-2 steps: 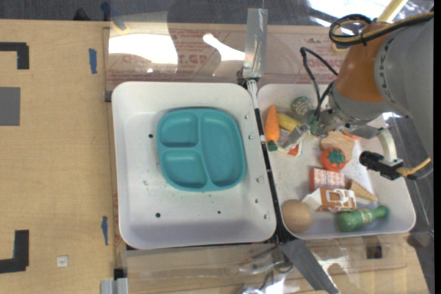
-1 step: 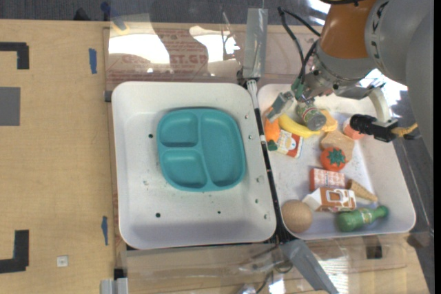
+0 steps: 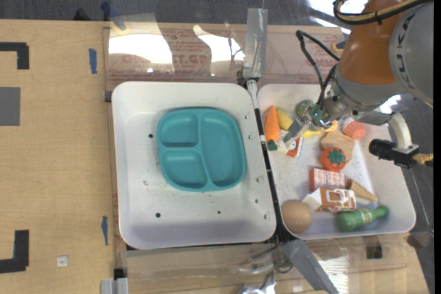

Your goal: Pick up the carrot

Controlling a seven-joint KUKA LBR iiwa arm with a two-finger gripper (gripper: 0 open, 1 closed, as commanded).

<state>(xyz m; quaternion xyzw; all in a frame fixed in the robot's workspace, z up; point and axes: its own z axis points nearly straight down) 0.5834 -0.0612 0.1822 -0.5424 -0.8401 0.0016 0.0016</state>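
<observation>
Jaws of the two-finger gripper point(image 3: 301, 126) hang low in the right white bin point(image 3: 406, 206); whether they are parted or closed cannot be told. Just left of them lies the orange tapered plastic carrot point(image 3: 273, 122), apparently ungripped.

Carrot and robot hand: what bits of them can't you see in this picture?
- Carrot: its lower tip is mixed up with small toys by the bin wall, too small to sort out.
- Hand: the wrist above hides its top; whether it is open is too blurry to tell.
- Arm: cut off by the right edge.
</observation>
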